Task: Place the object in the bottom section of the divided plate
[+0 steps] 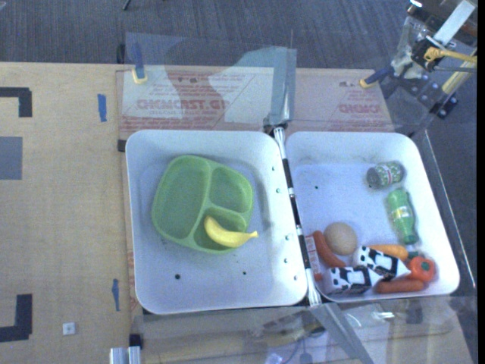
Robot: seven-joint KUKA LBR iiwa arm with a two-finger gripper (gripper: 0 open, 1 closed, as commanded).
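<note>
At left, within the left bin (212,283), green divided plate (186,196) with yellow banana (227,234) lying in its bottom section, pointed end reaching just over the plate's right rim. Judged from this layout, placement essentially done; left at most, a check that the banana rests settled inside the compartment rather than propped on the rim. At right, right bin (341,180) with the unused items: grey can (385,174), green bottle (402,215), round tan object (341,237), black-and-white patterned toy (371,268) and orange-red pieces (405,275) crowded together at the near corner, overlapping and hard to separate. At the upper right corner, well apart from both bins, metal hardware cut by the frame edge, possibly the gripper (428,51); whether wide or narrow, impossible to tell, with nothing visibly held. Dividing ridges of the plate faint at this slant, so the exact boundary of the bottom section only roughly readable.
</note>
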